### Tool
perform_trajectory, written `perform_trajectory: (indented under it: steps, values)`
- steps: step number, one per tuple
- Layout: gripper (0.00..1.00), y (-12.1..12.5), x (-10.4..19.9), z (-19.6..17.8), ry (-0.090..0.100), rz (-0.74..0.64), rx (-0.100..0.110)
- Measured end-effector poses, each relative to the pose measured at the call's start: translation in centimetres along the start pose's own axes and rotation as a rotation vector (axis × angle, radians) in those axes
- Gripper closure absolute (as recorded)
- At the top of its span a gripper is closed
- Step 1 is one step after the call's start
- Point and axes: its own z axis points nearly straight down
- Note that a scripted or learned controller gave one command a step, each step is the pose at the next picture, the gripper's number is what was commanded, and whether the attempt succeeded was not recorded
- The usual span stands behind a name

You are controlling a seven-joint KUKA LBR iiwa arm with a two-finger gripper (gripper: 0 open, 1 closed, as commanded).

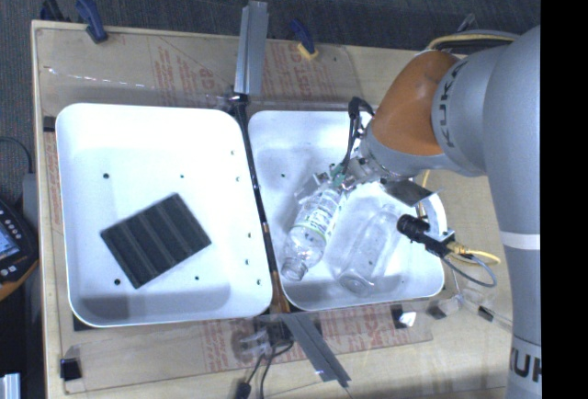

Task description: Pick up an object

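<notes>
Lying slantwise in the right white bin (418,289), the clear plastic bottle (312,224) looks light, slick and crushable; take it mid-body. You cannot tell the gripper (342,175) state.

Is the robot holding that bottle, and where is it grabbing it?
It cannot be told. The tool sits at the bottom end of the clear bottle in the right bin, but the arm hides the grip.

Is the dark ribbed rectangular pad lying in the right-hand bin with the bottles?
No. The dark ribbed rectangular pad lies alone in the left white bin; the clear plastic bottle is in the right one.
</notes>
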Motion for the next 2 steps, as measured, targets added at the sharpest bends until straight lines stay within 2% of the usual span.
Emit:
perform_trajectory:
  steps: [1, 2]
  values:
    - [0.00, 0.6, 0.9, 0.5, -0.010, -0.051, -0.022]
    - [0.00, 4.6, -0.4, 2.5, 0.034, -0.003, 0.043]
